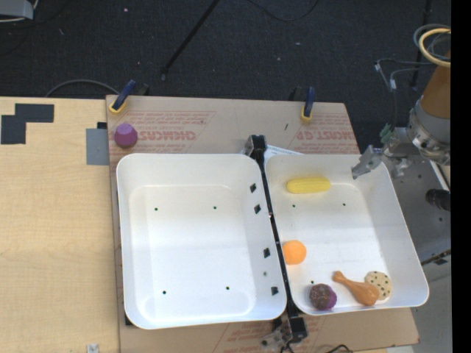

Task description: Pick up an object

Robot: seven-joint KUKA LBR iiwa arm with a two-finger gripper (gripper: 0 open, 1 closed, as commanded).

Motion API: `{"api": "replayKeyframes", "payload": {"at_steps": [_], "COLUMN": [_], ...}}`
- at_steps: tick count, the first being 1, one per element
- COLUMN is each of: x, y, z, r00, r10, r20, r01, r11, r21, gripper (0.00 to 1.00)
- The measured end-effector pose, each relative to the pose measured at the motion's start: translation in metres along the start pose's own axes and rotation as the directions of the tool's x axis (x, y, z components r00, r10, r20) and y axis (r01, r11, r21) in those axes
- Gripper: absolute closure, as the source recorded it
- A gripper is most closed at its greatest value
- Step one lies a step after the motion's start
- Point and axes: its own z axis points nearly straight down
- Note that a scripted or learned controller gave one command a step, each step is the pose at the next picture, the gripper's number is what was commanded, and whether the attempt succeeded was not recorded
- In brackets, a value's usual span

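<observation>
While the gripper (366, 165) hangs at the upper right of the frame, just over the far right rim of the right bin (403, 230), I cannot tell whether it is released or clenched; nothing shows between its tips. No single object is named by the task, so any will do, and all candidates lie in the right bin: a yellow banana (308, 186) near the top, closest to the gripper; an orange ball (294, 252) by the divider between the bins; and, along the bottom edge, a dark purple fruit (322, 296), a drumstick (356, 287) and a spotted cookie (377, 282).

The likeliest failures, as I judge them: the ball rolling away when nudged, since it sits close to the divider wall; the tips clipping the bin rim on the way down, given how near the rim the gripper is; and a muddled grasp in the lower right cluster, where drumstick and cookie touch and the purple fruit lies just beside them.

Open room is best around the banana, with bare floor on all sides. The left bin (140, 197) offers free space too. A purple cup (126, 134) stands outside, upper left.
</observation>
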Motion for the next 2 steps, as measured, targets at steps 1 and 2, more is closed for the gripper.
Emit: {"api": "replayKeyframes", "payload": {"at_steps": [1, 2], "x": [0.0, 0.022], "y": [-0.028, -0.108], "z": [0.123, 0.129], "r00": [1.0, 1.0], "r10": [0.001, 0.001], "r20": [-0.003, -0.001], "r01": [-0.001, -0.001], "r11": [1.0, 1.0], "r21": [0.01, 0.002], "gripper": [0.0, 0.0]}}
